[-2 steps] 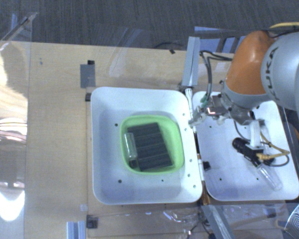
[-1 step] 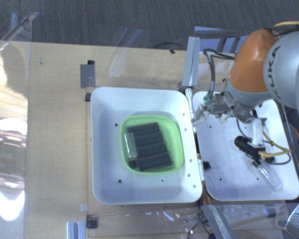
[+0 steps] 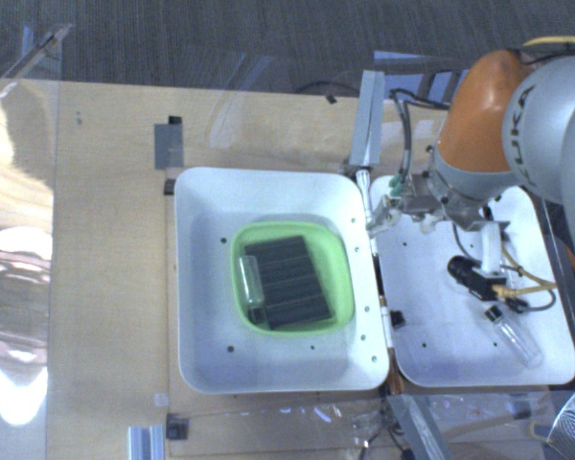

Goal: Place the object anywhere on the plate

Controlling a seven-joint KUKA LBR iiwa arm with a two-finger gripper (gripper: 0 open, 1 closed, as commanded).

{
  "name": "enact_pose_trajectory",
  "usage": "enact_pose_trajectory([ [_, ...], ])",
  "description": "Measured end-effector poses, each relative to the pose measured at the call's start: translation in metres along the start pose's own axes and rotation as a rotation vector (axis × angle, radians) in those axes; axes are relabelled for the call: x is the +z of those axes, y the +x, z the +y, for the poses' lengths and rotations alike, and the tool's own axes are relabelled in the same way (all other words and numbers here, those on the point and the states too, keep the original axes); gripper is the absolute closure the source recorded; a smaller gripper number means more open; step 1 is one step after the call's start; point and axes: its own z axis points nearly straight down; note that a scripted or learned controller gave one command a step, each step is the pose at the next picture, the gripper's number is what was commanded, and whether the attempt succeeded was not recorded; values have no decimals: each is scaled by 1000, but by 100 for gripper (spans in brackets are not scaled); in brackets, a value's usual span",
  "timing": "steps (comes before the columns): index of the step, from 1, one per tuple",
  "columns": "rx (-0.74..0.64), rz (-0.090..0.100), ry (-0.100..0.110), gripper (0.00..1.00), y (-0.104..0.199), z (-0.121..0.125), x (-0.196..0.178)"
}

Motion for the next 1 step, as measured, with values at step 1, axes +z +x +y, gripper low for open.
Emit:
enact_pose_trajectory([
  [1, -10, -3, 0, 0, -68, 14, 4],
])
